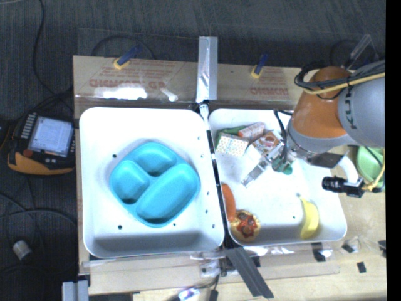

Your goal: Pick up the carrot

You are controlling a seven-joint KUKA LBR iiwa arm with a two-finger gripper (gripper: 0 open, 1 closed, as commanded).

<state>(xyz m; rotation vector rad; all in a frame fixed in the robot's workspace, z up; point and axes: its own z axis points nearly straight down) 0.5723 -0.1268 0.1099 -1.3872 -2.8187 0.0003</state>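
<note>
Carrot (229,199) lies along left wall of right bin (326,234), just beside pizza slice (244,224). Looks light, stiff, smooth, so prob best pinched mid-body across its width. Gripper (252,175) hangs nearby; fingers look apart w/ nothing between.

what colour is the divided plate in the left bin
Light blue; the plate shows plainly in the camera view, lying in the left bin.
</note>
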